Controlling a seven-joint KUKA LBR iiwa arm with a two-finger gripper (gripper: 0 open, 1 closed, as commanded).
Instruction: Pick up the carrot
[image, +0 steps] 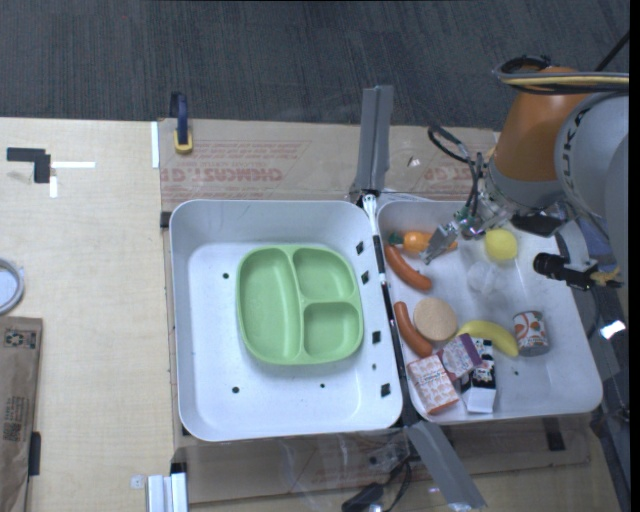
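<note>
Where cardboard lines the bench (90, 260) behind the bins, mirrored red print on it cannot be read. The carrot (422, 241) lies at the right bin's (590, 385) back left corner, beside a sausage (408, 268). The gripper (440, 247) touches the carrot's right end; its state is unclear.

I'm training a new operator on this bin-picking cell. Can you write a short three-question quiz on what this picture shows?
1. True or false: the green divided plate lies in the left bin.
2. Which thing is nearest the tool? A) banana B) carrot C) can
3. Fill in: the lemon lies in the ___ bin.

Key: 1 true; 2 B; 3 right.
</note>
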